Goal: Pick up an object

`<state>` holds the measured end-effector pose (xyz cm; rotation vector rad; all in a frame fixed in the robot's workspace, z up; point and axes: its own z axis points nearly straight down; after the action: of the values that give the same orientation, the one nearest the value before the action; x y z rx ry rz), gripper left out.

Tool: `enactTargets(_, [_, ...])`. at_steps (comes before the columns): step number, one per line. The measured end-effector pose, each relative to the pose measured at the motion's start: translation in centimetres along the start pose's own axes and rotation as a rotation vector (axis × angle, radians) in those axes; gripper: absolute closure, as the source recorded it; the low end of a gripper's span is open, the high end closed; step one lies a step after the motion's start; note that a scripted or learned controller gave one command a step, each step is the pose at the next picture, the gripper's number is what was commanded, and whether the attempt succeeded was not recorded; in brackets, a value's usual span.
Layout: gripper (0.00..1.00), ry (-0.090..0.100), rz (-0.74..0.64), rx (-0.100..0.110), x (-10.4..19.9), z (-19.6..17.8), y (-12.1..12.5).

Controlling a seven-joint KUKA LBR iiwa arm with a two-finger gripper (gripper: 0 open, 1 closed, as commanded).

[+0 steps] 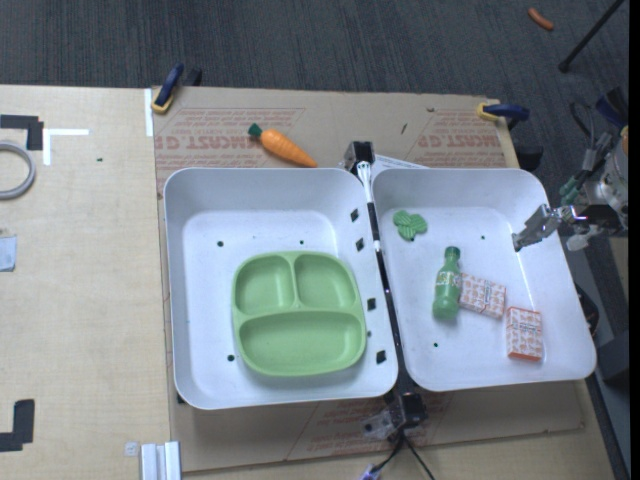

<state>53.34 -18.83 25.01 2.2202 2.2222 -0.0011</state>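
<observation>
The right bin holds a green bottle lying near its middle. A small orange-patterned box lies against the bottle's right side, and a second such box lies nearer the front right corner. A green leafy piece rests at the back left of this bin. My gripper hangs over the bin's right rim, pointing down and left, well to the right of the bottle and above the boxes. Nothing shows in it.
The left bin carries a green divided plate. A toy carrot lies on the cardboard behind the bins. Blue-yellow clamps hold the cardboard's back corners. A black clip sits where the bins meet.
</observation>
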Motion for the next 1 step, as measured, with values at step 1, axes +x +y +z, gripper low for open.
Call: enactTargets(1, [0.0,-0.002,-0.333,-0.007,4.02,15.25,-2.36])
